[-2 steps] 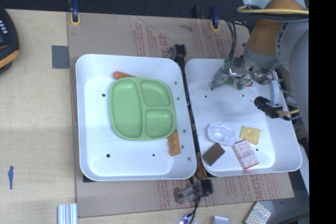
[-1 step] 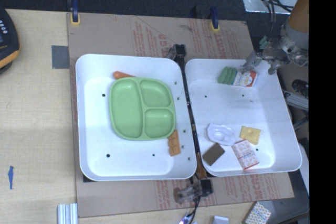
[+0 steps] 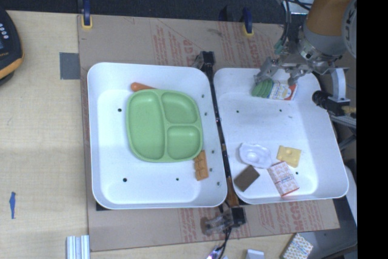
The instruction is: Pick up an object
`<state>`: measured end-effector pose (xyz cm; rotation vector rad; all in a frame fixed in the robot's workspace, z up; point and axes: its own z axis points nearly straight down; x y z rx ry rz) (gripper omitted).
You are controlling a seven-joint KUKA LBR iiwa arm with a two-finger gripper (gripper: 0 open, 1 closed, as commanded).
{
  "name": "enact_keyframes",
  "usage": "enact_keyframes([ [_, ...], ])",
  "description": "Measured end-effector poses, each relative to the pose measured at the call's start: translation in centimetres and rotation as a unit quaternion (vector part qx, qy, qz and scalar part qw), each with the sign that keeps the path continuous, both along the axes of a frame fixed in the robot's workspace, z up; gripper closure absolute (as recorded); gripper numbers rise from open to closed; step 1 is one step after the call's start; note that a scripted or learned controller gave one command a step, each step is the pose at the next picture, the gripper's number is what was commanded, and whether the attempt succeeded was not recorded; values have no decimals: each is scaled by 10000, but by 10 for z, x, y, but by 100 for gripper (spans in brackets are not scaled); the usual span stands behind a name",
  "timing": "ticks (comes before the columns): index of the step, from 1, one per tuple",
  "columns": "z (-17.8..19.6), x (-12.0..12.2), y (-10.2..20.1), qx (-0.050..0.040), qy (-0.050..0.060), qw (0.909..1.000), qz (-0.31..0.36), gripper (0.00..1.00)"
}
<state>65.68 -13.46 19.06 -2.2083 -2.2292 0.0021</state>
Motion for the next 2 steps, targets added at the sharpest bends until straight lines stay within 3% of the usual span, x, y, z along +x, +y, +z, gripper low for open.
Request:
enact_keyframes([
  [1,-106,-3,-14,-10,45,10000,-28,0],
  [2,-61,-1,-82,-33,-22,10000,-51,0],
])
